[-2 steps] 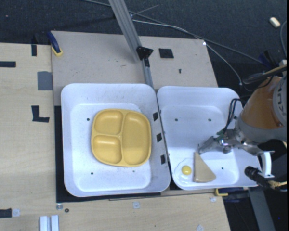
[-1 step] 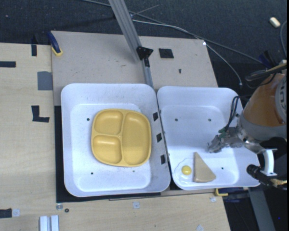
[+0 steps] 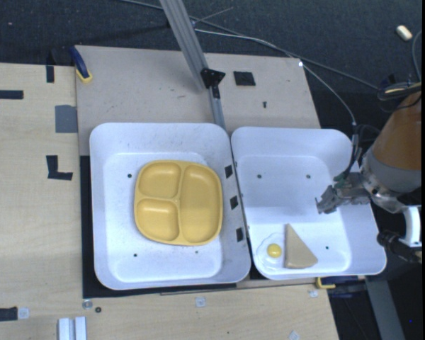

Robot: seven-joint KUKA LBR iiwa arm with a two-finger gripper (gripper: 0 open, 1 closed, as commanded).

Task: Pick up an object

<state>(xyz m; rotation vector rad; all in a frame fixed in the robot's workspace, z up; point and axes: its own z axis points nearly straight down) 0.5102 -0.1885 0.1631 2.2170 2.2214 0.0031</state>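
Note:
A tan wedge-shaped piece (image 3: 298, 248) lies at the front of the right bin (image 3: 283, 151). Just left of it sits a fried-egg toy (image 3: 273, 251), white with a yellow yolk. My gripper (image 3: 330, 199) hangs over the right side of that bin, up and to the right of the wedge and apart from it. Nothing shows between its fingers. The arm with its orange band (image 3: 400, 144) comes in from the right edge.
A yellow three-compartment plate (image 3: 178, 202) lies in the middle of the left bin (image 3: 113, 190). A grey pole (image 3: 188, 30) slants down from the top to the gap between the bins. Cables run over the dark floor behind the bench.

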